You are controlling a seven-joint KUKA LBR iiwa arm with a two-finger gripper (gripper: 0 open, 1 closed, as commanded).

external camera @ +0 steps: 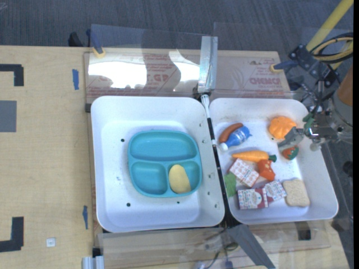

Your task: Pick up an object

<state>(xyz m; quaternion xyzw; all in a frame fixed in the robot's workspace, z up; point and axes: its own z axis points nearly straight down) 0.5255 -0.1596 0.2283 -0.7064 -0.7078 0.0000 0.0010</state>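
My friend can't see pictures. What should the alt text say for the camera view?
A robot arm's end effector hovers at the right side of the right white bin, beside an orange toy, above toy food including a carrot, a blue bottle and a bread slice. The left white bin holds a teal divided tray with a yellow potato-like toy.

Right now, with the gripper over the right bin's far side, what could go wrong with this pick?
The gripper sits between the orange fruit and a small red-and-green piece, so it may clip either one or close on nothing. It is also close to the right bin wall, which could block a finger. The carrot, cartons and bread lie packed together, so a nudge could shift several.
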